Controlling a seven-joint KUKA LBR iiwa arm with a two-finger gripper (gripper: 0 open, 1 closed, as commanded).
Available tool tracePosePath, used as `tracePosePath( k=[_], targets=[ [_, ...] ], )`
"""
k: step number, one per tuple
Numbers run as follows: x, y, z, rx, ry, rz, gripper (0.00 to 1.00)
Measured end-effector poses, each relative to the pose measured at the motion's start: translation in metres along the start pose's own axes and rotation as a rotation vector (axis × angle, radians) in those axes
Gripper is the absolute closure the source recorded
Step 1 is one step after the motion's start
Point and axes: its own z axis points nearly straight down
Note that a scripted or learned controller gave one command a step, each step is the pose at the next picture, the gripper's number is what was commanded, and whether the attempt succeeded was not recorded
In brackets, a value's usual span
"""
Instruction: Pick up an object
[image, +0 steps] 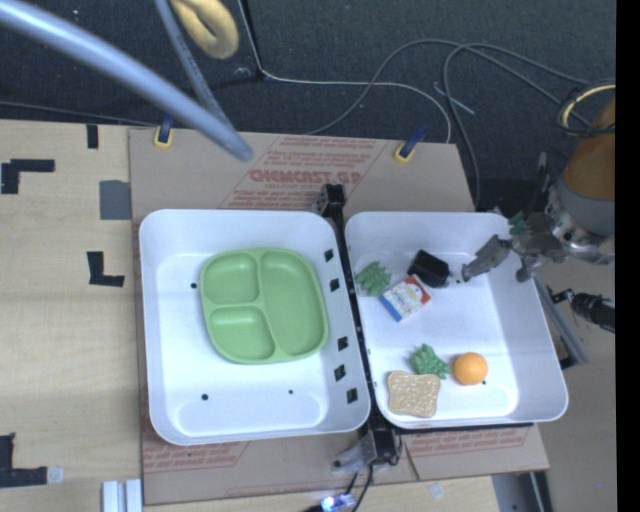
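The right bin (520, 330) holds several small items: a black block (430, 268), a green leafy piece (373, 277), a small white, red and blue carton (406, 298), a second green piece (428, 360), an orange ball (470, 368) and a tan slice of toast (413, 393). My gripper (497, 267) hangs over the bin's upper right part, just right of the black block and apart from it. Its fingers are spread open with nothing between them.
The left bin (170, 330) holds a green divided plate (265, 305). Black clips line the divider (345, 300) between the bins. Cables (420, 70) trail across the dark floor behind. The arm's orange band (592, 165) is at the right edge.
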Motion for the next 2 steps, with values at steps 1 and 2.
tracePosePath(
  k=[1, 2],
  targets=[
    [0.001, 0.003, -0.008, -0.013, -0.003, -0.004, 0.0],
    [0.006, 0.002, 0.037, -0.01, -0.003, -0.005, 0.0]
  ],
)
